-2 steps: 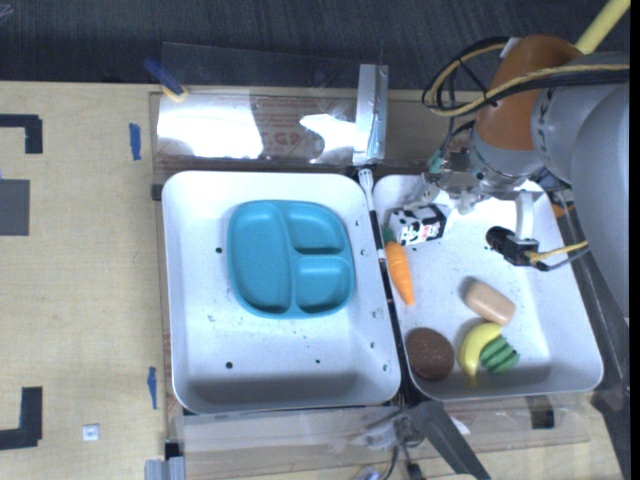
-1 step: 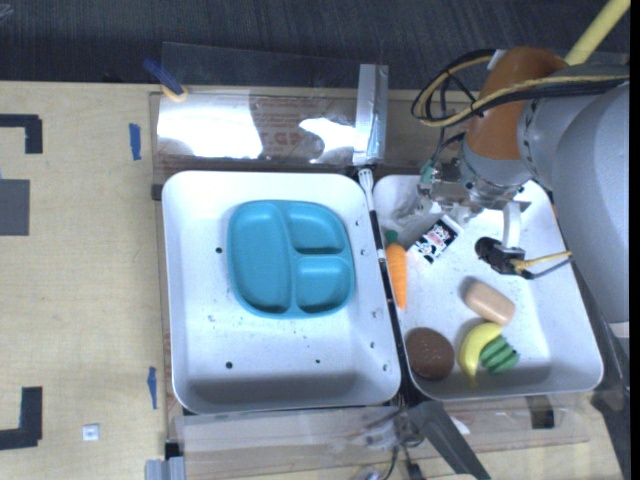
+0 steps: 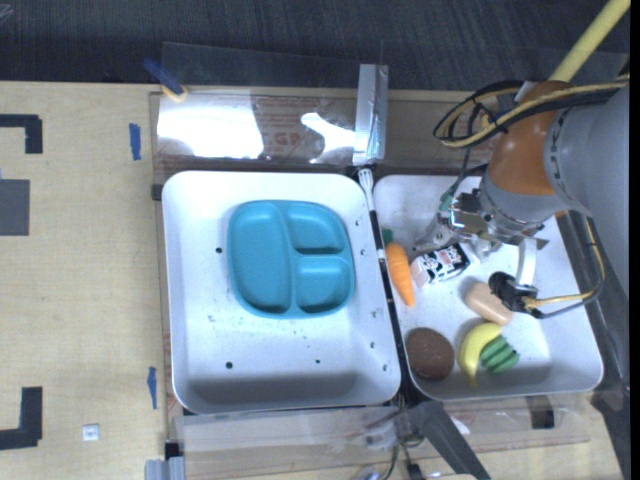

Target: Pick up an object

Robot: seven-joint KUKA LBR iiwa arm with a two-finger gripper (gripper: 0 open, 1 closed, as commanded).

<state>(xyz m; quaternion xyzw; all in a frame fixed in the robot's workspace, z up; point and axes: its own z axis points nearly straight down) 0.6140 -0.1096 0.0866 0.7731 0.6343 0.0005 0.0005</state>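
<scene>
Brown ball (image 3: 430, 353) sits beside banana (image 3: 478, 347); end effector (image 3: 450, 234) seemingly over black-and-white toy (image 3: 442, 262).

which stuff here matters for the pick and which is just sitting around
For the job: gripper, carrot, black-and-white item, beige piece, brown ball, banana, right bin.
Lying about: blue divided plate, left bin.
</scene>
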